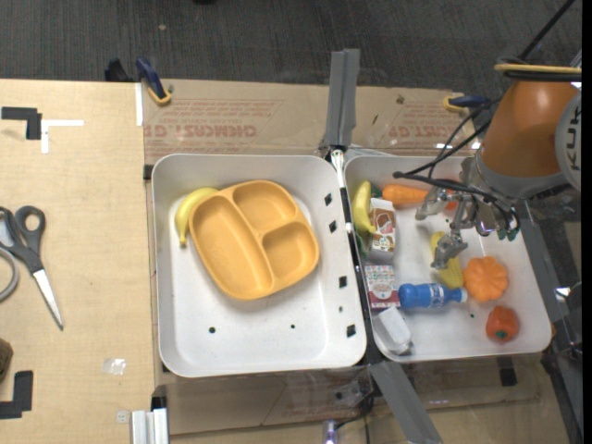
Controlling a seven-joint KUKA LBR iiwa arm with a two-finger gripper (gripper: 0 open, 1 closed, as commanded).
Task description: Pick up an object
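My gripper (450, 245) hangs low in the right bin (532, 326), below the arm's orange band (523, 128). Just under it lies a small yellow object (449, 274), partly covered by it. An orange pumpkin-shaped toy (487, 278) sits to the gripper's right, and a blue bottle (427, 295) lies on its side just below. An orange carrot (403, 194) lies at the bin's far side. A red-orange pepper (501, 323) rests near the front right corner. Nothing can be seen held.
Along the right bin's left wall are a small banana (361, 206), two snack packets (382, 229) (379, 283) and a white object (393, 329). The left bin (185, 331) holds a yellow divided plate (252, 239) and a banana (188, 208). Scissors (35, 257) lie on the bench at far left.
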